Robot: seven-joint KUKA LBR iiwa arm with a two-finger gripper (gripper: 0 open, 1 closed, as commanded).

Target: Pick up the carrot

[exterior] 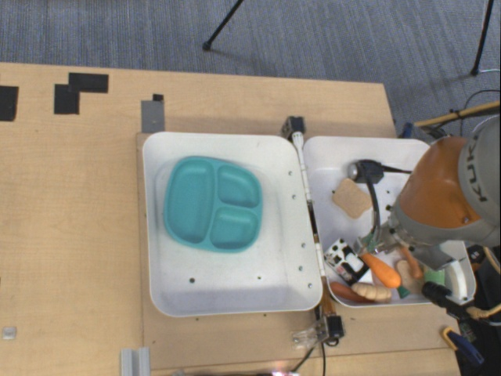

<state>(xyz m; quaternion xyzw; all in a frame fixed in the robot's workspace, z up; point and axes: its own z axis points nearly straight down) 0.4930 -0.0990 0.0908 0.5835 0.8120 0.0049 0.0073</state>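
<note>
The carrot [382, 271], orange with a green end, lies near the front of the right bin [325, 163], among other toy foods. My gripper [382, 244] hangs just above and behind it, under the arm's orange band [438, 190]. The wrist hides most of the gripper, and the carrot rests in the bin rather than being lifted.
A tan bread slice [351, 198] lies at the back of the right bin. A black-and-white piece [342, 257], a sausage-like piece [358, 292] and a brown piece [410, 269] crowd around the carrot. The left bin [235, 292] holds a teal divided plate [213, 204].
</note>
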